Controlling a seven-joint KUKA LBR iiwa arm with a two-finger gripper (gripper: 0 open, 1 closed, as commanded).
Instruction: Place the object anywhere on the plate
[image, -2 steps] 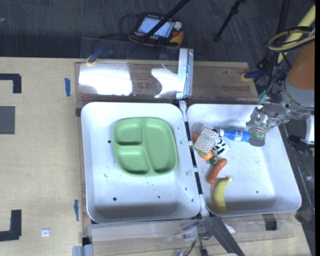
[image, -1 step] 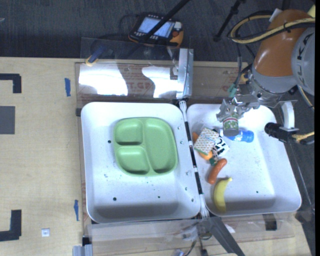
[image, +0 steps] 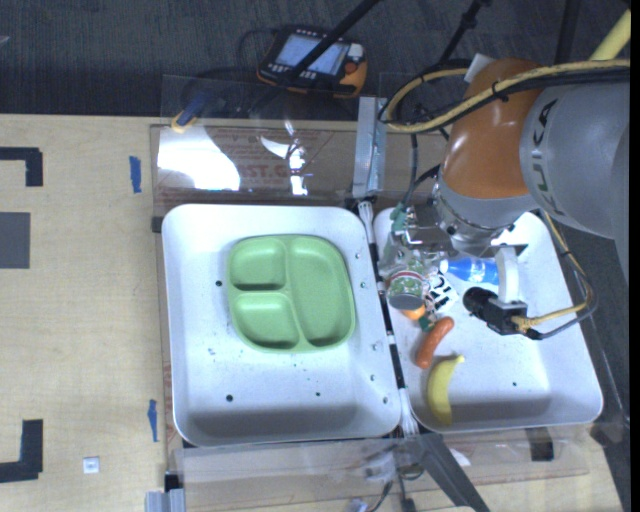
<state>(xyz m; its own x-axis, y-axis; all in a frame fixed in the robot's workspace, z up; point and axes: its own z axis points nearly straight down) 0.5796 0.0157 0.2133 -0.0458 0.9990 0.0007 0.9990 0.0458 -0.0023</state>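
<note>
The pale wooden surface (image: 80, 300) carries two shallow white bins side by side. The left bin (image: 190, 390) holds a green plate (image: 292, 292), divided into three compartments and lying flat near the bin's middle. Nothing rests on the plate.

Every loose thing lies in the right bin (image: 545, 390), close to the wall it shares with the left one. A small round tin (image: 405, 291) with a greenish top sits nearest that wall, toward the far half of the bin. The tool (image: 412, 245) hangs just beyond the tin, very close over its far side; whether they touch cannot be told. Whether the tool is released or clenched cannot be told either, since the wrist hides it from above, and no thing can be seen gripped in it.

Just nearer the camera than the tin, an orange carrot (image: 433, 341) lies at a slant. A yellow banana (image: 441, 387) lies beside the carrot's near end, well apart from the tool. To the right of the tin, a blue item (image: 468, 270) shows partly under the wrist.

The grey arm (image: 590, 160) enters from the upper right, its orange band (image: 490, 140) above the far part of the right bin.
</note>
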